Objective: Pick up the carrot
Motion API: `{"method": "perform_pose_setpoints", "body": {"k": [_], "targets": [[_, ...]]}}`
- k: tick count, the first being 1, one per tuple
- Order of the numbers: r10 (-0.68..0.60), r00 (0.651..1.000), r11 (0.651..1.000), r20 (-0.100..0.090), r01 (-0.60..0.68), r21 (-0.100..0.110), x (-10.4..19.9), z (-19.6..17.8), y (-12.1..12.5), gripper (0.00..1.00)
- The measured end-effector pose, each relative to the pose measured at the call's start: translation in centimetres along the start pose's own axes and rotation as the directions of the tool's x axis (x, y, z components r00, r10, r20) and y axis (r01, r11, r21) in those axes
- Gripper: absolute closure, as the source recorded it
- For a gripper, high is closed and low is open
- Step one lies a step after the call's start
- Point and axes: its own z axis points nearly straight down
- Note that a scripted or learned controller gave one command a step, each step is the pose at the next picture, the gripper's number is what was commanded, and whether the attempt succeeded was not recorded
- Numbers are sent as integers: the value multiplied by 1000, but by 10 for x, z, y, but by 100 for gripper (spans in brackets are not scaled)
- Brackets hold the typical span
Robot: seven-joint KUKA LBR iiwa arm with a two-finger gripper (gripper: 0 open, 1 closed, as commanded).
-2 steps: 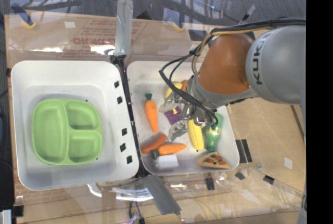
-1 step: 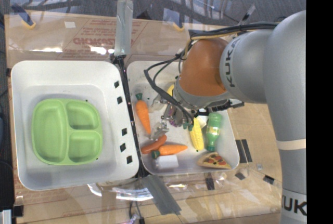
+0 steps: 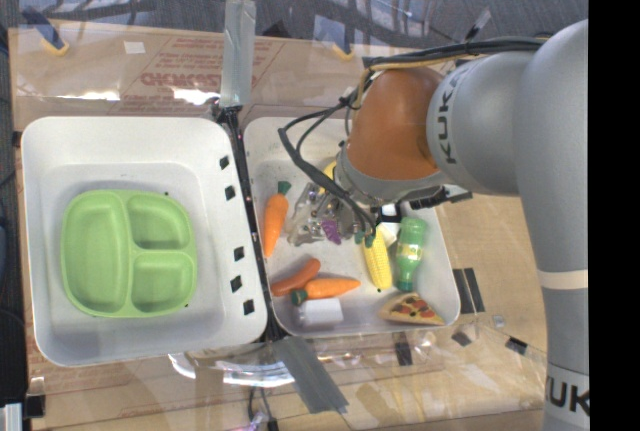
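Observation:
An orange carrot (image 3: 274,222) with a green top lies upright along the left side of the right bin (image 3: 262,151). A second carrot (image 3: 327,287) lies flat near the bin's front, beside a red-orange piece (image 3: 297,275). My gripper (image 3: 322,216) hangs low in the middle of the right bin, just right of the upright carrot, under the orange band of the arm (image 3: 398,124). It sits over a purple item (image 3: 333,231). No carrot shows between the fingers.
The right bin also holds a corn cob (image 3: 378,263), a green bottle (image 3: 409,253), a pizza slice (image 3: 412,310) and a white block (image 3: 320,312). A green divided plate (image 3: 128,254) lies in the left bin (image 3: 60,144). The arm covers the right bin's back right.

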Motion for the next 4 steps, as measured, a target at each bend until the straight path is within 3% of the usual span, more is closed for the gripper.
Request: {"method": "perform_pose_setpoints", "body": {"k": [1,2,3,4], "targets": [[-485,874,874,7,485,4,53,-91,45,100],[-743,669,669,6,743,7,86,-185,64,100],[-800,599,599,5,800,10,86,-269,38,100],[-780,626,626,5,780,10,45,-357,11,100]]}}
